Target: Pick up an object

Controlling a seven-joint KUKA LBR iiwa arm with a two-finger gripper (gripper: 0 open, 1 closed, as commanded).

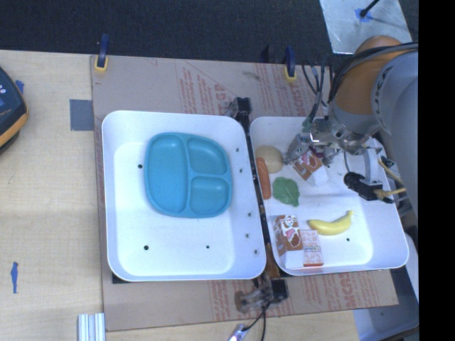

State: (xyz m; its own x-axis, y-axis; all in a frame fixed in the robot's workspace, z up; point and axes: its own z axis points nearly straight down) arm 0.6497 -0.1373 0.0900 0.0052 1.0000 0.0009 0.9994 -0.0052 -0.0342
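Observation:
My gripper point(307, 150) is low in the back part of the right bin point(384, 258), the arm coming in from the right. Directly under its tip lies a small red-and-white packet point(308, 167); whether the packet is gripped cannot be made out. To the left of it sit a beige round item point(269, 155), an orange carrot-like stick point(264, 178) and a green leaf-shaped piece point(286, 190). Nearer the front lie a yellow banana point(332, 223), a brown-and-red packet point(287, 233) and a small red-and-white box point(311, 249).
The left bin point(128, 254) holds a blue divided plate point(188, 175) in its back half. A black cable and bracket point(366, 185) hang off the arm over the right bin's right side. Clamps point(242, 107) sit between the bins at back and front.

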